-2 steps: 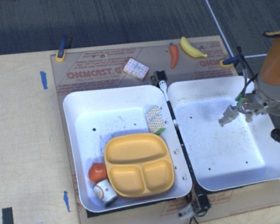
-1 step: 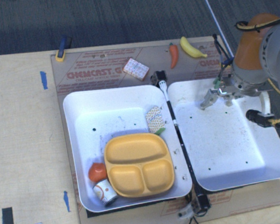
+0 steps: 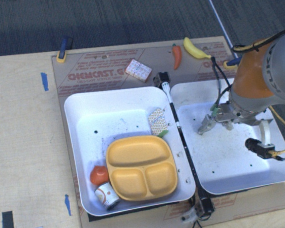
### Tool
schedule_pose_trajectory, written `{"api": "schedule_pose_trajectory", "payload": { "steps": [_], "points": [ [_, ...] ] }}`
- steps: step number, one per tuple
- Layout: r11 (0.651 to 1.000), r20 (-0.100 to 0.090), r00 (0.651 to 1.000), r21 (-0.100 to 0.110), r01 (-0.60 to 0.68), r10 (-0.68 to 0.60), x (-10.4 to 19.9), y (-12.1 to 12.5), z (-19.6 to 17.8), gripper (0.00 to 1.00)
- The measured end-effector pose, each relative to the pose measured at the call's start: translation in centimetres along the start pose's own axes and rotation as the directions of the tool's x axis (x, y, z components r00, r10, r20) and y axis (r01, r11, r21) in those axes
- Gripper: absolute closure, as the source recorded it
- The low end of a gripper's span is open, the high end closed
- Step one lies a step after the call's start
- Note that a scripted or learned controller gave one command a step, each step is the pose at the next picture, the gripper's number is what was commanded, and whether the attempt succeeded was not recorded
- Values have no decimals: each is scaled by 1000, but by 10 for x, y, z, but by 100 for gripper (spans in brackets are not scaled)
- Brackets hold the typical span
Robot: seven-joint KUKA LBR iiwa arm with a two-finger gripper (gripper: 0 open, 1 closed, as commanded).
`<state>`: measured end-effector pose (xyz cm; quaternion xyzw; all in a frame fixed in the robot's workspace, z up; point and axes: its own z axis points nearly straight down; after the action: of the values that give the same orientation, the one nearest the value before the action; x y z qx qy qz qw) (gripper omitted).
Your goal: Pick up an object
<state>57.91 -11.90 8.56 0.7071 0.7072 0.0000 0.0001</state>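
The left bin (image 3: 81, 118) holds a yellow divided tray (image 3: 141, 167), a red-orange toy (image 3: 99, 175), a small white and orange can (image 3: 106, 194) and a patterned packet (image 3: 157, 120). The tray lies in the bin's front half, with the toy and the can at its left side and the packet behind it by the right wall. My gripper (image 3: 213, 122) hangs over the middle of the right bin (image 3: 241, 176), below the orange-banded wrist. I see nothing in it.
Behind the bins on the cardboard lie a banana (image 3: 195, 48), a red chili (image 3: 177, 57), a small patterned box (image 3: 137, 70) and a blue and yellow clip (image 3: 62, 50). A black connector (image 3: 261, 147) on a cable hangs from the arm over the right bin.
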Motion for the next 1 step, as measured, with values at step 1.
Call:
{"api": "schedule_pose_trajectory", "payload": {
  "steps": [1],
  "points": [
    [1000,1,1000,-2,1,-1,-27,88,0,0]
  ]
}}
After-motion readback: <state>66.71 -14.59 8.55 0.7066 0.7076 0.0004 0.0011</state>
